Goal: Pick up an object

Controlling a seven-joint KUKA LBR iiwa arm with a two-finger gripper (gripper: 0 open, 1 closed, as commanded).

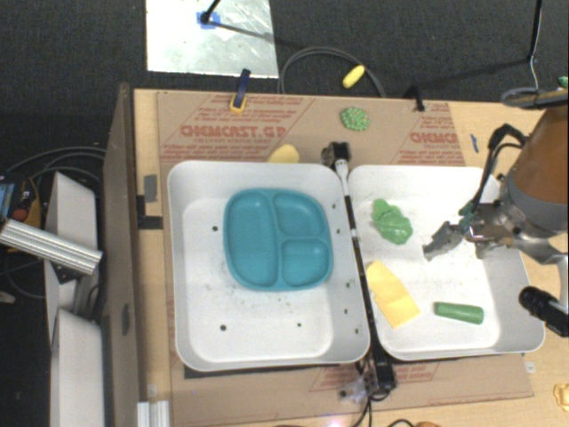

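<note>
My gripper (452, 228) hangs over the right bin (498, 185), reaching in from the right. It is open, and nothing sits between its fingers. A lumpy green object (391, 221) lies just left of it in that bin. Near the bin's front left lies a yellow wedge (392, 294). A small green cylinder (459, 311) rests toward the front, below the gripper.
The left bin (191, 327) holds a teal divided plate (277, 238). Beyond the bins, a green knobbly ball (355, 118), a yellow piece (284, 155) and a yellow-ended cable (354, 76) lie on the cardboard. A black part of the arm (544, 308) overhangs the right bin's front right corner.
</note>
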